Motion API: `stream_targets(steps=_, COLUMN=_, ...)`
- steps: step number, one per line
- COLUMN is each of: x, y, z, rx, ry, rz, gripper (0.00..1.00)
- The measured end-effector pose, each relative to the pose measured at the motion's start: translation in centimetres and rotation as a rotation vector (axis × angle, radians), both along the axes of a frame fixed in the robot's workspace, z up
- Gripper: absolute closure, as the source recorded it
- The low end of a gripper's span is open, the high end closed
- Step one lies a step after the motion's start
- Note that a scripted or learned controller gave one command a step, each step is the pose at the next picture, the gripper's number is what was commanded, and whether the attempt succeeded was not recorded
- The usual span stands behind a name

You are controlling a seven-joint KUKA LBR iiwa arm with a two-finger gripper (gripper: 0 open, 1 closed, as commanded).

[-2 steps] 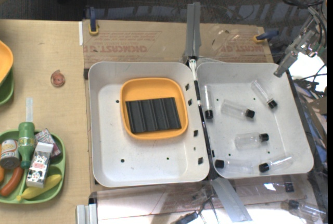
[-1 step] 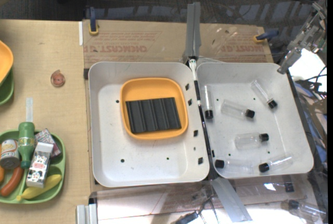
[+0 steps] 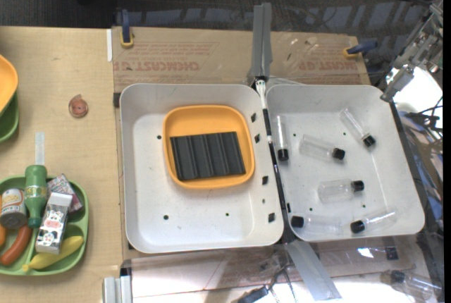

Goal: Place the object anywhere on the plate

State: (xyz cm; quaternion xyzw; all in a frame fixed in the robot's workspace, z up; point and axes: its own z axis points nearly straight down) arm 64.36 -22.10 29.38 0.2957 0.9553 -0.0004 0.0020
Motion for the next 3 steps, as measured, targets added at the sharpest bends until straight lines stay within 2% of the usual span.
stream_targets(steps=2, x=1.0, y=0.1, z=-1.0, rx=-0.001, ry=-0.001, rz=0.121, gripper=0.00)
stream_targets(steps=3, x=0.9, y=-0.1, z=-3.7, rx=0.001, ry=0.000, rz=0.491, gripper=0.00)
